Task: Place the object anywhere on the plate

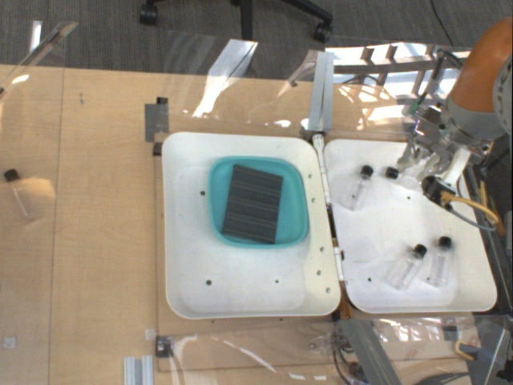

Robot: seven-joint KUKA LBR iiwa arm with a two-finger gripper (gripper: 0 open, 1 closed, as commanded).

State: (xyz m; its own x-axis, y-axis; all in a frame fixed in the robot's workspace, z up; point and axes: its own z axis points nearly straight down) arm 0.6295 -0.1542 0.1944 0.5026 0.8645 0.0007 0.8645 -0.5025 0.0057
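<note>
Wooden table (88, 215) carrying two shallow white bins side by side. Toward the table's left edge, a small clear vial with a black cap (18, 189), lying alone, well apart from the bins. In the left bin (192, 287), a teal plate (298, 207) set toward the bin's far edge, roughly centred between its sides; on the plate, a dark ribbed rectangular block (253, 204), lying flat, wholly within the rim. In the right bin (377, 279), four clear black-capped vials: one (357, 184) near the far left corner, another (401, 167) just beside it to the right, close under the arm, and a pair (418, 263) near the bin's near right corner, side by side, slightly apart. Over the bin's far right corner, the jaws (429, 155), below the grey wrist and orange band; width of opening impossible to tell, nothing seen gripped.
</note>
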